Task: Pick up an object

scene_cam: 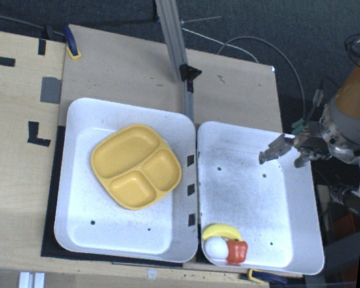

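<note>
A yellow three-compartment plate lies in the left bin. In the right bin, at its near left corner, sit a yellow banana-shaped piece, a white egg-like ball and a small red object, all touching. My gripper hangs over the right bin's far right part, well away from these things, its two dark fingers spread open with nothing between them.
A grey metal bar slants down from the top to the gap between the bins. Cables run behind the right bin. Black clips sit along the divider. The wooden bench extends left.
</note>
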Robot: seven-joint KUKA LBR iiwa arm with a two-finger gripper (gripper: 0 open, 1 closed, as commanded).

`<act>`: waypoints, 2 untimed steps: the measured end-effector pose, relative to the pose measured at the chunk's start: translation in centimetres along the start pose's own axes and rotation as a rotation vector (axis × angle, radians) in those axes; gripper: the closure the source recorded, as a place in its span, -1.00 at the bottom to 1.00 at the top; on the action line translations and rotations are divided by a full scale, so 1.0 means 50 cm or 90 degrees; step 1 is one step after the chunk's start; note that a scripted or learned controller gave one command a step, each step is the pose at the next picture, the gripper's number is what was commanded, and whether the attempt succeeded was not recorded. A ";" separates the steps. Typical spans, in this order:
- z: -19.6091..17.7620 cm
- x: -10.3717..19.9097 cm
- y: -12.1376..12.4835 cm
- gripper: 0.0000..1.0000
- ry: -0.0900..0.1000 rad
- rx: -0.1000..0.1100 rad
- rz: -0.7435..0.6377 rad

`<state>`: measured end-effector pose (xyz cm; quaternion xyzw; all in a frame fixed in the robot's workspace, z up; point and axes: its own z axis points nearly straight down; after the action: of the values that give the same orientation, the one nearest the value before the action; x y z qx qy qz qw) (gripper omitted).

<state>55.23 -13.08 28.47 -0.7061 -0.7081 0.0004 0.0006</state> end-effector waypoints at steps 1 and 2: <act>0.000 0.000 0.000 -1.00 0.000 0.000 0.000; 0.129 0.003 -0.001 -1.00 0.000 0.004 0.001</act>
<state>55.18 -12.92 22.02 -0.7066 -0.7076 0.0026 0.0029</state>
